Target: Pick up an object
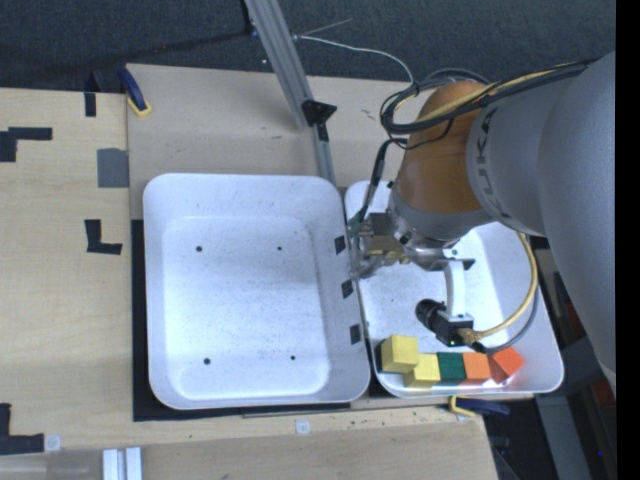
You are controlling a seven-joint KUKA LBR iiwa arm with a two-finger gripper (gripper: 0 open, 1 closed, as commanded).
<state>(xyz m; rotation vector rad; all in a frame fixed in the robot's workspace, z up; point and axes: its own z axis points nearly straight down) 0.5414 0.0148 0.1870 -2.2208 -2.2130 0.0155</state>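
Note:
Several small blocks lie in a row along the front wall of the right bin: a pale yellow block, a yellow block, a green block, an orange block and a red-orange block. My gripper hangs over the right bin's left side, close to the wall shared with the left bin, well behind the blocks. The wrist and orange band cover most of it. I see nothing held.
The left bin lies beside the right one, their walls touching. A grey metal pole slants in from the top to the bins' back edge. Cables loop around the wrist and down past the blocks.

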